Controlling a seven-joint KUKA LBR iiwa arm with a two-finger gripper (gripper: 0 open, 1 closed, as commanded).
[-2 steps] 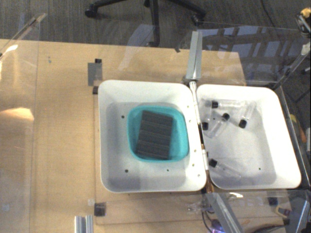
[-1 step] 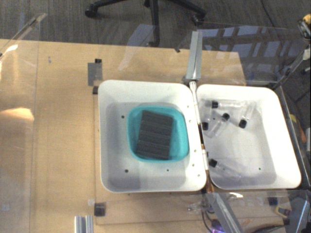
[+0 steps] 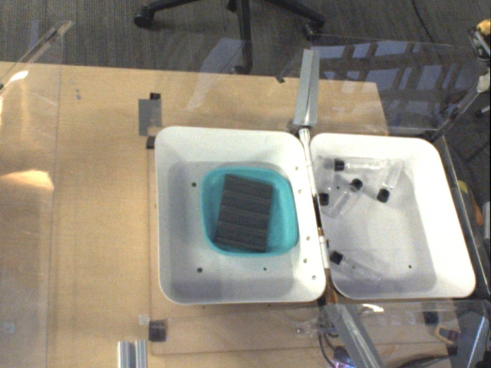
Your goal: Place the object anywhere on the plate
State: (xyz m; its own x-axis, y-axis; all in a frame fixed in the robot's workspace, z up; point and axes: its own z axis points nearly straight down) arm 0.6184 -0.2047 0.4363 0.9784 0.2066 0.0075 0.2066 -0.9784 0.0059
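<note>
A teal square plate [image 3: 287, 205] lies in the middle of the left white bin [image 3: 175, 228]. A dark grey ridged block [image 3: 245, 211] rests flat on the plate, slightly turned, covering most of its centre. Several clear plastic tubes with black caps [image 3: 360, 164] lie in the right white bin [image 3: 430, 228], most of them in its upper left part and one [image 3: 351, 264] near its lower left corner.
A metal divider bar [image 3: 307, 90] runs back from the gap between the bins. A clear acrylic guard [image 3: 406, 75] stands behind the right bin. The wooden bench [image 3: 77, 228] stretches to the left. An office chair base [image 3: 238, 6] stands on the floor behind.
</note>
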